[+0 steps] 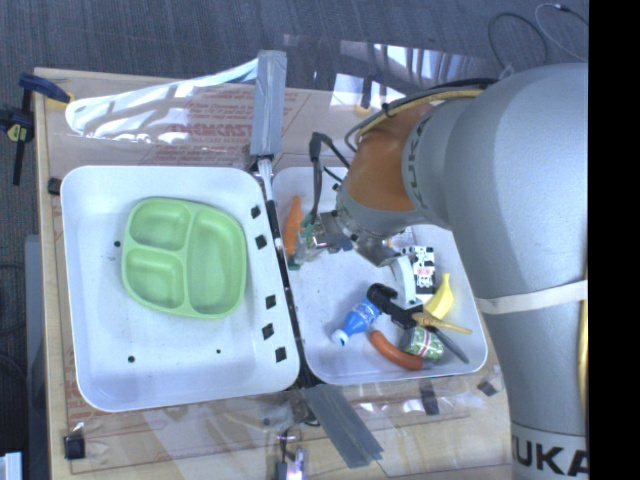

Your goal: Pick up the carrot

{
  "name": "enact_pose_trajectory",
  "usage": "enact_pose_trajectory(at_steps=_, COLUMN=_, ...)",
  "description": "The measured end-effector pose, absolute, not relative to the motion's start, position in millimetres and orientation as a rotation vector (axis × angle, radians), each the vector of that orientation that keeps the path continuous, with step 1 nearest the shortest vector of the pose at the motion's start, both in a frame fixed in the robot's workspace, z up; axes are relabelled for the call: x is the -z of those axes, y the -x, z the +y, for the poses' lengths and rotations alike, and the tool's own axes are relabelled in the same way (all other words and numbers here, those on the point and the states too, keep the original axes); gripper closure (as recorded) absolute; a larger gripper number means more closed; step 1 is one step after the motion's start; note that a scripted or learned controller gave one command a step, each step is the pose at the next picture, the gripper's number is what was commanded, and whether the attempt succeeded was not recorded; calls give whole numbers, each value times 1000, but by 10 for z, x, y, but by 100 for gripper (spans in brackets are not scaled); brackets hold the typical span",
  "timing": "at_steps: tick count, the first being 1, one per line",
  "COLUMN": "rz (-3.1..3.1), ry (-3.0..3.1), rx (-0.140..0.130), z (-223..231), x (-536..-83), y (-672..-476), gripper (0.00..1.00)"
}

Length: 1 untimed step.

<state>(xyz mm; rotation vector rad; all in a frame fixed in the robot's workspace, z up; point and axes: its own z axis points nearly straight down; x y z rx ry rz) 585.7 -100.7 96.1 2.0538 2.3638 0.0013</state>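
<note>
Carrot (291, 224) at right bin's (330, 368) left wall, gripper (312, 236) beside it — finger state unclear, arm base lettered "UKA".

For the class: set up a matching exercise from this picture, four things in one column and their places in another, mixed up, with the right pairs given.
Things:
1. carrot
2. green divided plate
3. banana
4. blue bottle

Places:
A. middle of the left bin
B. near the right bin's right side
C. at the right bin's left wall, beside the claw
D. lower middle of the right bin

Pairs: 1-C, 2-A, 3-B, 4-D
</note>
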Motion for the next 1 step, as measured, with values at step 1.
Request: enact_pose_trajectory(at_steps=1, rz=2140, ry=-2304, rx=4, z=-252, x=-1914, y=-5377, gripper=100)
